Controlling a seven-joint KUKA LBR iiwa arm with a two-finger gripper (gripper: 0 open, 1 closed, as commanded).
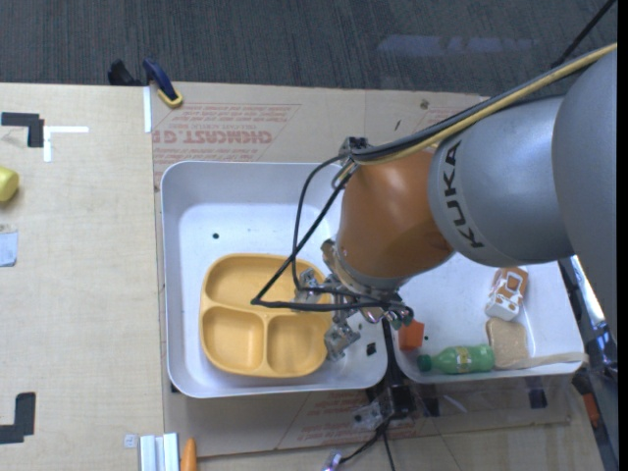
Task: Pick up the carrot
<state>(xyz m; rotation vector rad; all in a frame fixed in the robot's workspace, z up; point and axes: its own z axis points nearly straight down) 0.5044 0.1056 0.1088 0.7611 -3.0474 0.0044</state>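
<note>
A small orange piece that looks like the carrot lies in the right bin, close to the wall between the two bins. The arm's orange wrist band hangs over the left bin and hides much of its right half. Below it, the gripper sits low at the right edge of a yellow divided plate, left of the carrot and across the bin wall from it. Nothing shows held in the gripper.
The right bin also holds a green bottle, a slice of bread and a small white and orange carton. Black cables loop from the wrist over the plate. A yellow object lies on the bench at far left.
</note>
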